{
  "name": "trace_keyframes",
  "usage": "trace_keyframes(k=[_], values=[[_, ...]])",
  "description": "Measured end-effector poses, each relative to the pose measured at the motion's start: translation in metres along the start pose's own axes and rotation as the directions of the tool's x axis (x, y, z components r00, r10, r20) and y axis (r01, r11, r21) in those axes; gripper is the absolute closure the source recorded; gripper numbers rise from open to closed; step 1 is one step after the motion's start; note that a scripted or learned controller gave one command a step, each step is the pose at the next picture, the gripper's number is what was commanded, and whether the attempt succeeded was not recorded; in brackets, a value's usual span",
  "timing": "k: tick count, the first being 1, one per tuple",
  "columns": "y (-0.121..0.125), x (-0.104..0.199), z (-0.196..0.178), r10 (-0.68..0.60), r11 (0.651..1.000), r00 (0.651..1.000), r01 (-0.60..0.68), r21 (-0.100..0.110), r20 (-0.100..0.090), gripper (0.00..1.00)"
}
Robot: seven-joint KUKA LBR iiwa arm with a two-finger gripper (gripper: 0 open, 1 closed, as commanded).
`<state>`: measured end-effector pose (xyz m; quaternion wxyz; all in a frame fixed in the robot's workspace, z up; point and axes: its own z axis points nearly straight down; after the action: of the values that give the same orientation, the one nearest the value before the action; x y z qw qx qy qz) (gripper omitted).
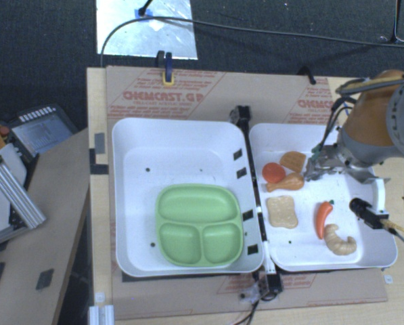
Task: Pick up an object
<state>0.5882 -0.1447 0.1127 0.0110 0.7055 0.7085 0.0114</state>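
Camera view, jaws [315, 170] partly hidden near chicken leg [287, 182], grip unclear

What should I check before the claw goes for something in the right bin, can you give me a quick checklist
1. Claw over right bin: ok.
2. Claw fingers open: cannot tell.
3. Anything already held: cannot tell.
4. Nearest targets, chicken leg and tomato, touching each other: not ok for a clean single pick.
5. Chili pepper and croissant lie apart from the claw: ok.
6. Green tray sits in left bin, out of the way: ok.
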Motion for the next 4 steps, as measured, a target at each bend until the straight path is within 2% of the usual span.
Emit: trace_keyframes(k=[1,3,4], values=[[0.001,0.010,-0.056,-0.001,1.000,1.000,0.001,0.026,0.002,1.00],[0.006,0.004,-0.139,-0.002,1.000,1.000,0.002,0.026,0.002,1.00],[0.029,0.056,-0.130,-0.005,1.000,1.000,0.005,0.027,0.000,1.00]])
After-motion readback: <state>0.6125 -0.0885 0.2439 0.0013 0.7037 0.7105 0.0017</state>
